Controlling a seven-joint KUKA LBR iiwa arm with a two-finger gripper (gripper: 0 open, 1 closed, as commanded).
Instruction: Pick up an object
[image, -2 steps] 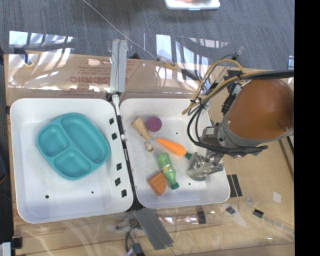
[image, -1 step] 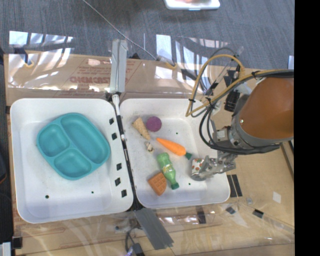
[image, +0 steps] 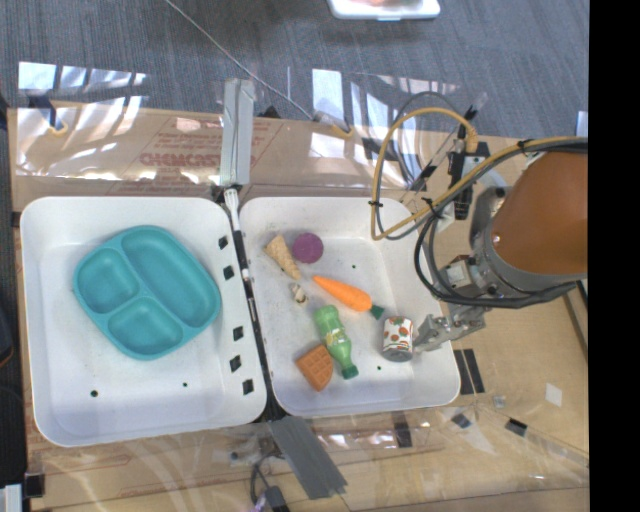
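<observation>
Arm's orange band (image: 545, 215) and grey wrist sit highest in the view, closest to the lens, over the right bin's right edge, with cables looping off above them.

End effector (image: 440, 330) hangs low at the right wall of the right bin (image: 360, 400). Can't tell from this angle whether it's spread or pressed together; nothing visibly between it.

Nearest candidate: small can (image: 397, 338), red-and-white label, lying just beside the end effector on its left, touching or near-touching, can't resolve which. It looks tipped, long axis running roughly up-down in the view.

Others in the right bin, further left:
- carrot (image: 343, 293), long axis diagonal, tip toward upper left
- green bottle (image: 335, 341), long axis diagonal, cap toward lower right
- waffle-like orange piece (image: 315, 368), touching or just beside the bottle
- ice cream cone (image: 283, 256) and purple ball (image: 307, 247), near the top left
- a small shell-like bit (image: 298, 293), too small to identify

Left bin (image: 60, 400) carries a teal divided plate (image: 146, 291).

Judgement: the can is the obvious pick; the move turns on a short shift left and centring over it. Risk: nudging it away instead of straddling it.
</observation>
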